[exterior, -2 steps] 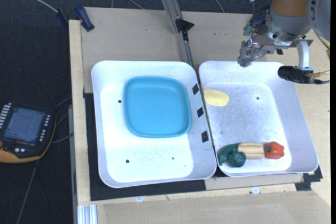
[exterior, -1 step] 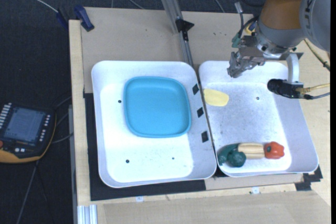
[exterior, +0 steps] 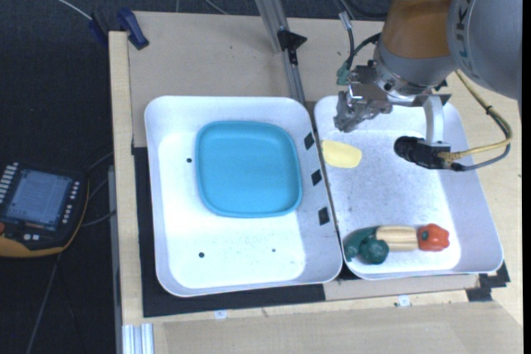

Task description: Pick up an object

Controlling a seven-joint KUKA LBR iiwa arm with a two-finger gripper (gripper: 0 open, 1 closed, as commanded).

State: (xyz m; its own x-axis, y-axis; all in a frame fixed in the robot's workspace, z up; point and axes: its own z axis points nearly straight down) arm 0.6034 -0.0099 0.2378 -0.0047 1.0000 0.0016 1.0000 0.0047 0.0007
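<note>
Toy cluster [exterior: 398, 240]: at the right bin's 6 o'clock wall, a green piece, a tan piece and a red piece lie touching in a row, well apart from the arm.
Right bin [exterior: 473, 215]: white and shallow, its middle floor bare.
Blue plate [exterior: 248, 167]: in the middle of the left bin [exterior: 170, 195], not wanted for this grasp.
Yellow piece [exterior: 341, 154]: near the right bin's 10 o'clock corner, just beside the wall; the likeliest target.
Gripper [exterior: 353, 112]: hangs just past the yellow piece, toward 12 o'clock, nothing between its fingers (whether spread or closed, I cannot tell).
Advice: shift toward 6 o'clock until centred over the piece, descend straight, and keep the 9 o'clock finger off the wall.
</note>
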